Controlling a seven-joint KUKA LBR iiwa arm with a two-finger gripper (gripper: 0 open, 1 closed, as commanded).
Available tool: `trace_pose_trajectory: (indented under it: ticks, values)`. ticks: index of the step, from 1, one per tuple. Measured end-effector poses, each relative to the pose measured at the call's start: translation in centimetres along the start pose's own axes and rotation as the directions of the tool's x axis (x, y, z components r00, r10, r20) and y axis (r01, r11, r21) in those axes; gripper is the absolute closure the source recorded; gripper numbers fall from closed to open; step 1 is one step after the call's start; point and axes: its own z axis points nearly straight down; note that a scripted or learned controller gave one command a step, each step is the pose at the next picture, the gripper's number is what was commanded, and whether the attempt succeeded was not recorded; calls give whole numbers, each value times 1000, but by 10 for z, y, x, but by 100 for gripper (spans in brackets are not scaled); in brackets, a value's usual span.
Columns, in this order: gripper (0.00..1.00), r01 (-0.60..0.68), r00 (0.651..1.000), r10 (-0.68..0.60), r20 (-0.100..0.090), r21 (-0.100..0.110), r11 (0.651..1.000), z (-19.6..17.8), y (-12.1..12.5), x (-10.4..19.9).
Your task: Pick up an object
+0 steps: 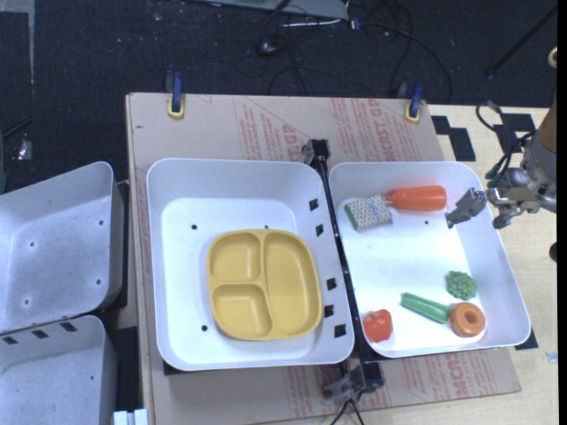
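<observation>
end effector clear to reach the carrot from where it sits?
Probably yes. The end effector hovers at the right bin's far right rim, and the carrot lies just to its left with nothing between them; only the sponge touches the carrot's other end.

A yellow divided plate [264, 283] is sitting in a white bin [168, 193]; nearer the dark pincer [483, 208] are lying an orange carrot [416, 198], green broccoli [460, 283] and a red pepper [377, 325].

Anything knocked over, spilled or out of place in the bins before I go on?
Nothing stands out. The yellow tray lies flat in the left bin. The toy foods lie loose and apart in the right bin, none spilled over a rim. The end effector hangs at that bin's right rim, holding nothing.
</observation>
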Motion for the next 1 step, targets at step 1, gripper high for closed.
trace_pose_trajectory:
  ticks: [1]
  values:
    - [0, 0, 1000, 0, -1, 2, 1000, 62, -5, 2]
